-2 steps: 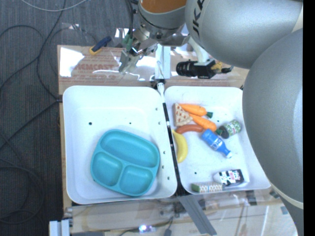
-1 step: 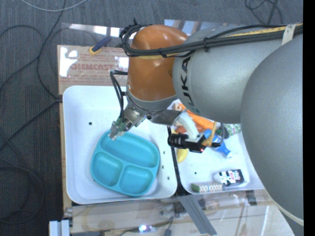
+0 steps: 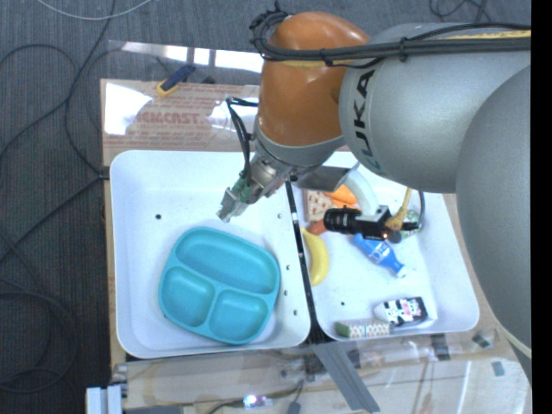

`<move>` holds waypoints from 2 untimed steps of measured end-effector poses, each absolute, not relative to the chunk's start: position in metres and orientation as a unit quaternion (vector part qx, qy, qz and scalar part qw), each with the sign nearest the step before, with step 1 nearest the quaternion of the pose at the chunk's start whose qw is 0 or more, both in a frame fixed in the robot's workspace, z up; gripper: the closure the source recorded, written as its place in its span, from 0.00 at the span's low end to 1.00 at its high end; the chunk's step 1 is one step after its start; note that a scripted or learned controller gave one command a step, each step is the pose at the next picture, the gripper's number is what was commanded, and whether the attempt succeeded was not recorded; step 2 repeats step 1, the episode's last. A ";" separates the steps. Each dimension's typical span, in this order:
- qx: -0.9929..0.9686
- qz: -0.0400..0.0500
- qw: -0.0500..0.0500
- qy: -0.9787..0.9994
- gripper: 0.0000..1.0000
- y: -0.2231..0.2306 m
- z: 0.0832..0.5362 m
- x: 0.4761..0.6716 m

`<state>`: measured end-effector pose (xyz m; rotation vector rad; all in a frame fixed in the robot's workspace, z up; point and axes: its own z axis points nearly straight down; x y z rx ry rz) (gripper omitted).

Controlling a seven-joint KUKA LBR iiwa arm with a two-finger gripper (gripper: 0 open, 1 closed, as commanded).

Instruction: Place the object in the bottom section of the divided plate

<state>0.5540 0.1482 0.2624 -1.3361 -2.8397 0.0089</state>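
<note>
The blue divided plate (image 3: 220,287) lies flat in the left bin (image 3: 147,197), toward that bin's 6 o'clock end. Its one wide section is on the 12 o'clock side and its two smaller sections are on the 6 o'clock side. From my seat I cannot tell which loose item is the one meant for it.

The claw (image 3: 233,203) hangs over the left bin's bare floor at 12 o'clock from the plate, just beyond its rim, and points down toward 7 o'clock. I cannot tell whether it is spread or pressed together, and I see nothing gripped in it. The grey arm (image 3: 414,93) with its orange band comes in from 2 o'clock.

The loose things are all in the right bin (image 3: 444,274). A banana (image 3: 317,259) lies along the wall between the bins, at 3 o'clock from the plate. At 12 o'clock from the banana is a small patterned packet (image 3: 316,203), with an orange item (image 3: 343,194) just beside it. A blue bottle (image 3: 381,254) lies on its side near the bin's middle. A black-and-white packet (image 3: 405,310) sits toward 5 o'clock, with a green-and-white strip (image 3: 362,329) near it at the bin's 6 o'clock rim.
</note>
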 end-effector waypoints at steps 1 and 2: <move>-0.341 0.003 0.001 -0.940 1.00 0.167 0.366 0.542; -0.341 0.003 0.001 -0.940 1.00 0.167 0.366 0.542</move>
